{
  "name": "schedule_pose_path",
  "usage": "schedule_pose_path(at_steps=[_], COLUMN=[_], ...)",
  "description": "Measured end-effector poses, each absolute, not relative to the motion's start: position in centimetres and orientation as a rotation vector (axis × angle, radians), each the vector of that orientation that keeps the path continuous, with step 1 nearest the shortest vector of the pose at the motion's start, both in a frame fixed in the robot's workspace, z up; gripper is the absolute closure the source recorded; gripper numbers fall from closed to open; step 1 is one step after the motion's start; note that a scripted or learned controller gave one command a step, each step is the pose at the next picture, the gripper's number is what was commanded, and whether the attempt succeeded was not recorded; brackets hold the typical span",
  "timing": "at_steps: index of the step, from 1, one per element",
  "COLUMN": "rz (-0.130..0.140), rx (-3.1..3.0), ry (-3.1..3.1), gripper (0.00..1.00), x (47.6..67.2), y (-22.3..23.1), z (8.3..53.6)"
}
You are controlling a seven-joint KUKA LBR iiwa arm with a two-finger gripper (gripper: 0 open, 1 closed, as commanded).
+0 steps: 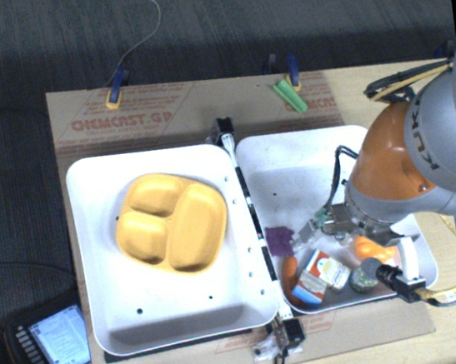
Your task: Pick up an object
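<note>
My gripper [325,224] is low in the right bin [292,155], beneath the orange wrist band, at the near half of the bin. Just in front of it lie small items: a purple piece [279,239], a red-orange item [289,271], a white carton with red and blue print [320,277], an orange object [367,246] and a dark round object [364,279]. The gripper hangs between the purple piece and the orange object, above the carton. Nothing shows clearly held in it.
A large yellow lumpy object [171,220] lies in the left bin [113,319]. A green clip [290,95] and a blue clip [116,87] sit on the brown board behind the bins. The arm's bulk covers the right bin's right side.
</note>
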State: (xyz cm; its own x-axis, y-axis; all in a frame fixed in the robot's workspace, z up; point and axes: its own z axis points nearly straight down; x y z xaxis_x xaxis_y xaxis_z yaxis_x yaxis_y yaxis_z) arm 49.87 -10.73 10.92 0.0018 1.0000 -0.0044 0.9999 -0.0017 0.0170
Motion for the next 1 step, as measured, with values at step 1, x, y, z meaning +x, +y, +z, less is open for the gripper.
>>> schedule_pose_path(at_steps=[1], rz=[0.008], rx=[2.214], ry=[2.213], gripper=[0.00], x=[48.75], y=[-10.27], z=[8.87])
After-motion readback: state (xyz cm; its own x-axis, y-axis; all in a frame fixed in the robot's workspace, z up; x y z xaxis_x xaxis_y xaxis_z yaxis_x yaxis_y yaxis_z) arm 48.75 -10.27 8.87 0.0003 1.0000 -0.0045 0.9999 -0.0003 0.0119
